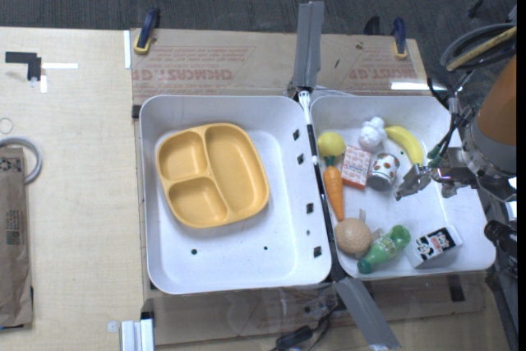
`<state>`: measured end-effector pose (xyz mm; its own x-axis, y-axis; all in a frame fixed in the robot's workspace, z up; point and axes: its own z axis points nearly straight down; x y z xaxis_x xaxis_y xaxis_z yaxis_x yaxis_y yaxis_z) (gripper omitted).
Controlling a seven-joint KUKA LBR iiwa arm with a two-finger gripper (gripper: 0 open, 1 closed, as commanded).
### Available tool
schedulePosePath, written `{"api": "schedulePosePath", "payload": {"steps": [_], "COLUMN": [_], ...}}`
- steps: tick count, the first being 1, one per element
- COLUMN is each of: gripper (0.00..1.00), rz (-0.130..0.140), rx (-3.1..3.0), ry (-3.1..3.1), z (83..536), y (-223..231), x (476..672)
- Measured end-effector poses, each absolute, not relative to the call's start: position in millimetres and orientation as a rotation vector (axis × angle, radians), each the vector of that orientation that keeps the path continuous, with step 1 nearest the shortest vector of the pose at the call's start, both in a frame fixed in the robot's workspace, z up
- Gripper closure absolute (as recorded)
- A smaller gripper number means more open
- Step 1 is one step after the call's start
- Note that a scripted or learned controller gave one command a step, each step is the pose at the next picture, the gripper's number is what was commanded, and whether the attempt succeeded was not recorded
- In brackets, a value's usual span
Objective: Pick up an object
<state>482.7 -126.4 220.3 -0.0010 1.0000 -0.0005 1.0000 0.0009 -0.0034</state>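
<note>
The right bin point(468, 214) holds several objects: a lemon point(330, 145), a carrot point(333, 190), a red and white box point(356, 166), a white figure point(372, 131), a banana point(407, 142), a small can point(382, 171), a brown ball point(353, 236), a green bottle point(384, 248) and a black and white carton point(434, 243). My gripper point(413, 182) hangs over the right side of this bin, just right of the can and below the banana. It is open, and nothing sits between its fingers.
The left bin point(164, 259) holds a yellow divided plate point(212, 174). A grey divider point(309, 53) runs between the bins. Brown cardboard point(222, 66) lies behind them, and cables and a stand point(481, 37) crowd the far right.
</note>
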Motion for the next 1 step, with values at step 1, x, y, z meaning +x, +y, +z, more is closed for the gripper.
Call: {"api": "schedulePosePath", "payload": {"steps": [1], "gripper": [0.0], "rz": [0.004], "rx": [-2.505], "ry": [-1.893], "z": [118.5], "y": [-176.4], "x": [526.9]}}
